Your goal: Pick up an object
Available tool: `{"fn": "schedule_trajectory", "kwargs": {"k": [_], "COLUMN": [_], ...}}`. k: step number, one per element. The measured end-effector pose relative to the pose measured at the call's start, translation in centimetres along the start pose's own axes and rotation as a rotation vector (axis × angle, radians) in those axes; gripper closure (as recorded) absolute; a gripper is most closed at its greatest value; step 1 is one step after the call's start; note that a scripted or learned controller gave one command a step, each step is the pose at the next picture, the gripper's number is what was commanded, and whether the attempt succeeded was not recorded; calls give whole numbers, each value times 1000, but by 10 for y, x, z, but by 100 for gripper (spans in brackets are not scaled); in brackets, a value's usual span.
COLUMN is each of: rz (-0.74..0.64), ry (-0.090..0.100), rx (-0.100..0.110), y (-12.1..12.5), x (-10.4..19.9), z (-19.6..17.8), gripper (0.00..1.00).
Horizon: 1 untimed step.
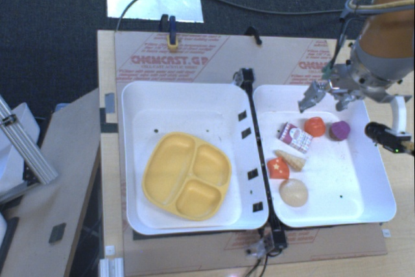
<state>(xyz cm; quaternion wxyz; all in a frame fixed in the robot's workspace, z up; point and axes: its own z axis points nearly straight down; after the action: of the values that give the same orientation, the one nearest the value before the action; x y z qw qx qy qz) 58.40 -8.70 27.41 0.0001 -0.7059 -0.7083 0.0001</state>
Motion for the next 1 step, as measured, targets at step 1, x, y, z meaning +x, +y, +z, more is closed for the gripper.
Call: {"fn": "schedule_trajectory", "kwargs": {"k": [1], "rz": [2], "ry": [0], "rx": [4], "y": [-3], "x": [-9], "z": [51], "gripper": [0]}}
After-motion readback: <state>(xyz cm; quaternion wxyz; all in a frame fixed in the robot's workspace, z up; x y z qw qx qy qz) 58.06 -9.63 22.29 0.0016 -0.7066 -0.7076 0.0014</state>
